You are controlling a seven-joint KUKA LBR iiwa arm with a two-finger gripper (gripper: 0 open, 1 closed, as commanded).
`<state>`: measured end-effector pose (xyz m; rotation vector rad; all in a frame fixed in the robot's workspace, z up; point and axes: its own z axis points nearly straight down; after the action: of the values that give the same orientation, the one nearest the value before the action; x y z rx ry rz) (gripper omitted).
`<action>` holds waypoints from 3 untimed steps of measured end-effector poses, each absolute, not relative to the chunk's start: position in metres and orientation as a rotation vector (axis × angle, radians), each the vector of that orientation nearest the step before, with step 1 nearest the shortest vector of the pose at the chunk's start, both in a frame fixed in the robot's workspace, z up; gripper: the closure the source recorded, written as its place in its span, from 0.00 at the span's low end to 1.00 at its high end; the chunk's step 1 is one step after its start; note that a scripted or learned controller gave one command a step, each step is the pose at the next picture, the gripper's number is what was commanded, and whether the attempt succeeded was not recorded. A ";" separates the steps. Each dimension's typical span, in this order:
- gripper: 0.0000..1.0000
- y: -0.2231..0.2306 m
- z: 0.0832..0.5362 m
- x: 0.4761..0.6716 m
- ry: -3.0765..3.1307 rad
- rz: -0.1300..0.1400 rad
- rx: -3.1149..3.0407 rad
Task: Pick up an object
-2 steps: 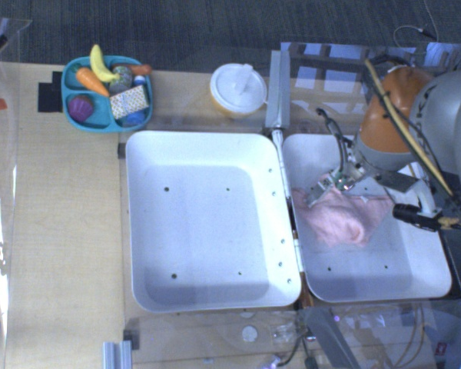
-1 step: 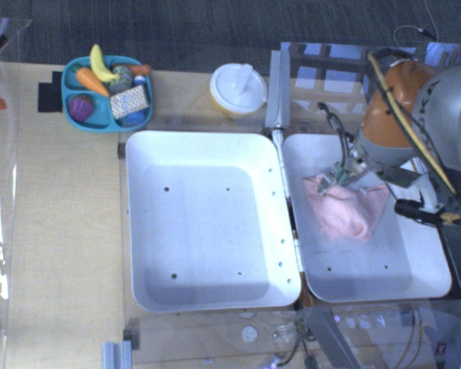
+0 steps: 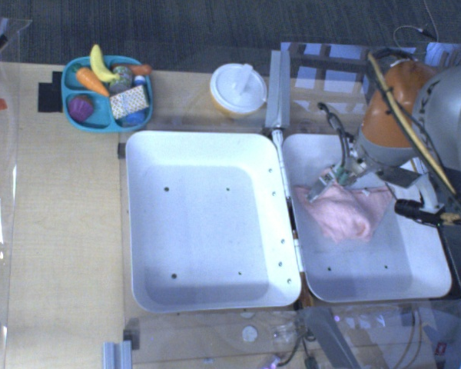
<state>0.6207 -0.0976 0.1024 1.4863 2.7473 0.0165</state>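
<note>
The gripper [image 3: 328,181] hung low over the right bin [image 3: 384,283], its tips down at the upper left edge of a pink cloth [image 3: 343,211] that lay crumpled in the upper half of that bin. Whether the fingers were spread or pinching could not be told; they were small and merged with the folds. The left bin [image 3: 207,221] sat just beside the right bin, across the shared rim.

The likely trouble was a thin grip. Working at the cloth's edge, the fingers might catch only a single fold, and the soft fabric could slide out as the arm rose. The cloth might also drag across the floor of the right bin rather than lift, or drape over the shared rim and snag there.
</note>
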 end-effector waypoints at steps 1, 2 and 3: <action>0.00 -0.090 0.089 0.628 2.630 0.009 1.701; 1.00 -0.089 0.102 0.631 2.627 0.015 1.691; 1.00 -0.063 0.186 0.660 2.818 0.003 1.375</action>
<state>0.6605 -0.0627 0.1860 1.3749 2.8181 0.0033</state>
